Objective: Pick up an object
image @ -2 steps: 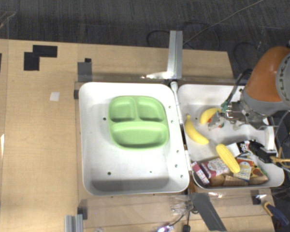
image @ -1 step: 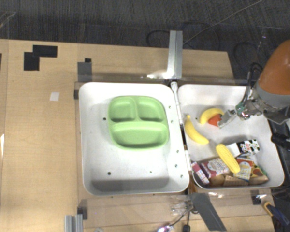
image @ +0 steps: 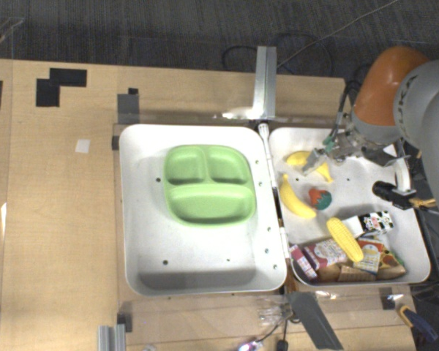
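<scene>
Over the right bin [image: 417,258], near its back edge, the claw [image: 329,151] hangs just above a small yellow piece [image: 300,159]; whether it is released or clenched cannot be told. A banana [image: 295,199], a corn cob [image: 345,240] and snack packets [image: 318,258] lie nearby. A green divided plate [image: 207,183] sits inside the left bin [image: 143,254].

The bench [image: 58,218] looks like pale matt wood. Both bins [image: 143,269] are smooth white plastic with a soft sheen. The green tray [image: 205,185] is matt plastic; the banana [image: 296,202] looks glossy plastic.
</scene>
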`<state>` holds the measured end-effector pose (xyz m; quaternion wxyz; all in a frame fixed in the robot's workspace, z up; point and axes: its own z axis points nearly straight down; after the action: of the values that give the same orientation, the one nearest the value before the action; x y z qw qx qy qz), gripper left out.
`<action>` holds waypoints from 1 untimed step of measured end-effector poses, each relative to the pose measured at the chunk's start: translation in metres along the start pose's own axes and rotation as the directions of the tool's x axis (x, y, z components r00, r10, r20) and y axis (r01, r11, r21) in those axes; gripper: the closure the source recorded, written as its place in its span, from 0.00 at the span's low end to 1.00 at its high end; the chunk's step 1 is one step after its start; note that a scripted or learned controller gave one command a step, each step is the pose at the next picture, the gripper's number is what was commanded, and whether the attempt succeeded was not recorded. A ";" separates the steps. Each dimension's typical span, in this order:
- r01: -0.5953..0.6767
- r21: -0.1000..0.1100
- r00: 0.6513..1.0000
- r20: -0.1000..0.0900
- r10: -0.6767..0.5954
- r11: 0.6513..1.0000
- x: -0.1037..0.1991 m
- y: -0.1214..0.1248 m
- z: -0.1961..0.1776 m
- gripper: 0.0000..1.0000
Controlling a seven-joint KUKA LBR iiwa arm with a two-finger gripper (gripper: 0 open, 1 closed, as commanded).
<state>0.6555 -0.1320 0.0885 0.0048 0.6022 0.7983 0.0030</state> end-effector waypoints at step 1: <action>0.006 -0.007 1.000 0.001 -0.006 1.000 0.001 0.003 -0.014 1.00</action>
<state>0.6583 -0.1296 0.1021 0.0071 0.5998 0.8001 0.0055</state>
